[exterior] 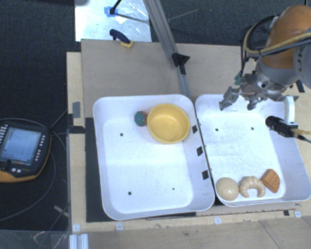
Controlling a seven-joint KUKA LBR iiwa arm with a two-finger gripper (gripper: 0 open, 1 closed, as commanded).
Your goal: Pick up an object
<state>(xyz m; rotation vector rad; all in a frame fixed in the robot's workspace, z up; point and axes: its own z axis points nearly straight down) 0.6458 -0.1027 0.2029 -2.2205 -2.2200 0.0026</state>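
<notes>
Tan and beige food pieces lie in a row along the near edge of the right bin point(293, 162): a round bun point(227, 188), a croissant point(252, 185) just beside it, and a waffle piece point(271, 180) at the right. Well apart from them, the hand point(242, 101) hangs over the bin's far edge, fingers spread and grasping nothing. A yellow bowl point(168, 123) sits in the left bin point(145, 191), a small green ball point(140, 119) touching its left side. Both bins rest on the counter point(124, 66).
</notes>
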